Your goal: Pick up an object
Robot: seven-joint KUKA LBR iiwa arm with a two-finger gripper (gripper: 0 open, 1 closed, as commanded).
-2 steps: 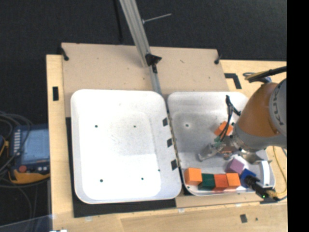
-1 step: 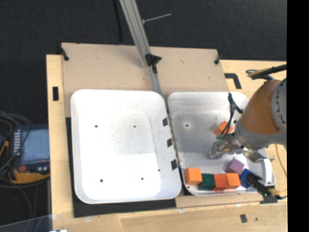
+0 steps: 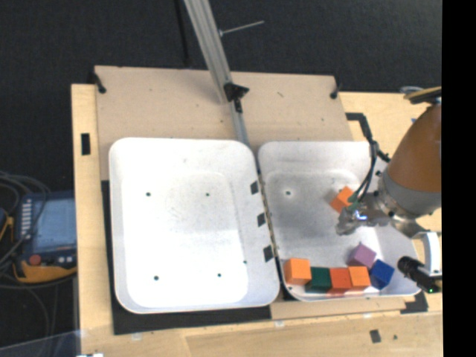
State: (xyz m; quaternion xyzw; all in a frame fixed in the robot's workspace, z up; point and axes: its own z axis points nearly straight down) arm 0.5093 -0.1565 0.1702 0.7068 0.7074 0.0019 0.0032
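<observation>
Camera view: looks down at a slant on two shallow white bins side by side on the bench.
Arm: the grey arm with its orange band (image 3: 420, 151) comes in from the right and hangs over the right bin (image 3: 297, 169).
Gripper: the gripper (image 3: 349, 218) sits low in the right bin's middle, toward its right wall; how far it is parted I cannot tell, as the wrist hides it.
Likely target: a small orange block (image 3: 343, 197) lies touching or just beside the gripper's upper-left side; whether it is grasped cannot be told.
Other objects: along the right bin's near edge runs a row of blocks, namely an orange cube (image 3: 298, 269), a green one (image 3: 320, 279), two more orange ones (image 3: 349, 277) and a blue one (image 3: 381, 273); a purple block (image 3: 364, 255) lies just behind them.
Why so placed: the row looks pushed against the near wall, hard to get fingers round; the lone orange block stands free, the easier pick.
Left bin: the left bin (image 3: 134, 162) lies well apart from the gripper.
Stage: judged as closing in on a grasp, lift not yet done.
</observation>
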